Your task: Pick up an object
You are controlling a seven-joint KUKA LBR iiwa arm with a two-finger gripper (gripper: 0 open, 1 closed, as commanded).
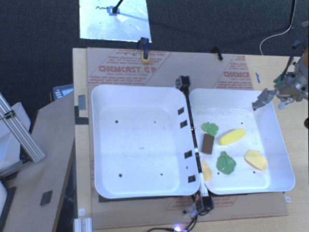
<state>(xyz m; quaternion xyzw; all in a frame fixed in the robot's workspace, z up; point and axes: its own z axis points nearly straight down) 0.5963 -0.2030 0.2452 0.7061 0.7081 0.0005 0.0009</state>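
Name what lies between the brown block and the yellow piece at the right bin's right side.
In the camera view, the green leaf lies between the brown block and the yellow piece, slightly nearer the camera.

A light wooden bench (pixel 79 62) carries a brown cardboard sheet (pixel 164 66) printed with red lettering, held at its far edge by a yellow-and-black clamp (pixel 144 50) and a small black clamp (pixel 217 53). Two shallow white bins sit on the cardboard side by side, touching along their inner edges: the left bin (pixel 140 141) and the right bin (pixel 239 144). Black clips (pixel 183 124) run down the seam between them.
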